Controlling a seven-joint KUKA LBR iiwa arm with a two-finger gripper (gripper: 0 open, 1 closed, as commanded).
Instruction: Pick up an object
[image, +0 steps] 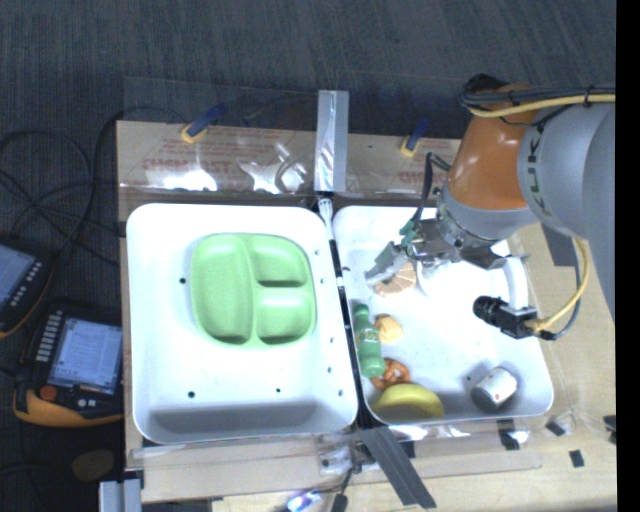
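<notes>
Green divided tray (252, 288) mid-left in left bin | tan shell-like piece (400, 283) upper middle of right bin (530, 395), directly under my gripper (400, 258) | fingers spread, nothing pinched, I judge | arm (520, 150) upper right

Grey arm (560, 170) low, jaws blurred

- Two white bins: the left bin (150, 300) is holding a pale green divided tray (252, 287).
- In the right bin (450, 330), a yellow banana (408, 402) is lying at six o'clock.
- A green bottle (366, 342) is lying at nine o'clock.
- A grey-and-white cylinder (493, 386) is sitting at five o'clock.
- The arm (545, 170) is showing grey with an orange band.
</notes>
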